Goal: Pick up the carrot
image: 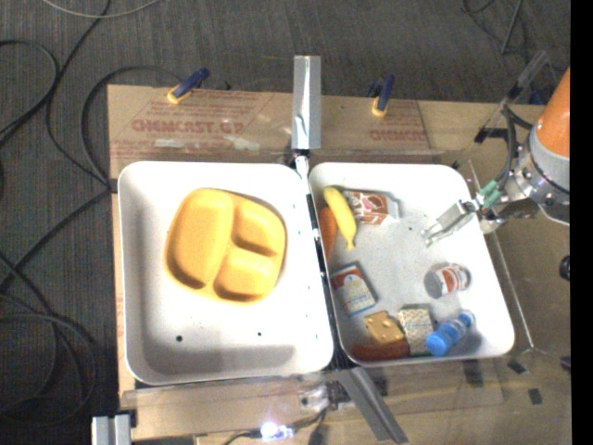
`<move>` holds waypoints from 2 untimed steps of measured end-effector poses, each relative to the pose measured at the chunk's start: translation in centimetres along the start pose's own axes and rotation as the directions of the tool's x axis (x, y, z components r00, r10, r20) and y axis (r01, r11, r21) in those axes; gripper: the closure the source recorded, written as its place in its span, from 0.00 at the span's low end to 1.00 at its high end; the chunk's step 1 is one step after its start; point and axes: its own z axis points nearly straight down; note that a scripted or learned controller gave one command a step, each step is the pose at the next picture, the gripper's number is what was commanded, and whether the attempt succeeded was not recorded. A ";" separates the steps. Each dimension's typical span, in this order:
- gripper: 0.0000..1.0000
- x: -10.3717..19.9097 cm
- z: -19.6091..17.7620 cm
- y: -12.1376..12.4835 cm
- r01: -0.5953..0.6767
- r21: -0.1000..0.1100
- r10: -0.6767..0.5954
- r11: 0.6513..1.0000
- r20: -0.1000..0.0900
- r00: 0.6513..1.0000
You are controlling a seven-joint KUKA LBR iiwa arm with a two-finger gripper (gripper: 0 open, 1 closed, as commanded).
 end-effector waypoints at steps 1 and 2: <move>0.00 9.3 -6.9 1.9 0.283 -0.003 -0.283 0.959 0.002 0.959; 0.00 13.5 13.1 2.5 0.332 0.001 -0.332 0.943 -0.003 0.943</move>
